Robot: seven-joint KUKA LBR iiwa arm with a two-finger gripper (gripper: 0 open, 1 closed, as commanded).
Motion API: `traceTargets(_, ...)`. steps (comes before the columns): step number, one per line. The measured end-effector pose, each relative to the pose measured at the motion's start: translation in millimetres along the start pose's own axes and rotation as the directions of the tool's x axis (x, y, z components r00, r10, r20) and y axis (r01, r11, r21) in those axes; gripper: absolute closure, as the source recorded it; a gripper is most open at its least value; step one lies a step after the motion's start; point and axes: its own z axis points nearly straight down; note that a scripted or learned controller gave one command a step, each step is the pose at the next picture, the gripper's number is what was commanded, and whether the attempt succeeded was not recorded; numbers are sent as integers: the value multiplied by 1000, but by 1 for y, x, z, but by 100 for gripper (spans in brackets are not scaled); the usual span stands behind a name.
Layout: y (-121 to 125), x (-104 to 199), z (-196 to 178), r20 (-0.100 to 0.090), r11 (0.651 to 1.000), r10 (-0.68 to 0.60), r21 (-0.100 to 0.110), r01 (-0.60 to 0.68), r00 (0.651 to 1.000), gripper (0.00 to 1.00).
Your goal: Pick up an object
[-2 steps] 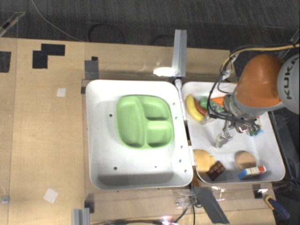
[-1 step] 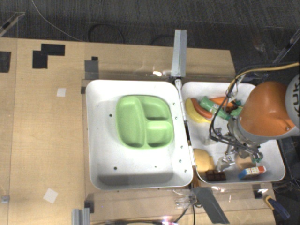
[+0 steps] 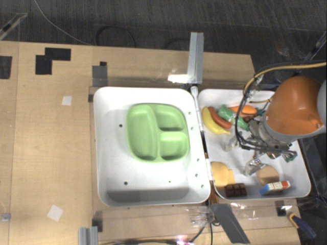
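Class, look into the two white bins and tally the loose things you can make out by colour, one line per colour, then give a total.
Green: 1, the green divided plastic plate in the left bin.
Yellow: 1, the yellow banana.
Orange and red: 1, the orange and red toys, partly hidden by the arm.
Tan: 2, the round tan piece and the tan block.
Brown: 1, the dark brown bar.
Blue and white: 1, the small box.
Total: 7

A green divided tray (image 3: pixel 156 131) sits in the left bin (image 3: pixel 110 152). In the right bin (image 3: pixel 301 180), the gripper (image 3: pixel 254 166) hangs centrally; banana (image 3: pixel 213 122) at ten o'clock, brown block (image 3: pixel 235 190) at seven.
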Motion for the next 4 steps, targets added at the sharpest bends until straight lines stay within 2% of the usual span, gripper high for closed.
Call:
traceTargets(1,-55,-104,4,-3,998,70,-1,-70,998,0)
traceTargets(2,-56,-108,-11,11,998,70,3,-70,997,100)
traceTargets(3,-9,-140,-118,7,997,83,1,-83,996,100)
traceTargets(4,11,-37,-181,1,995,102,3,-102,995,100)
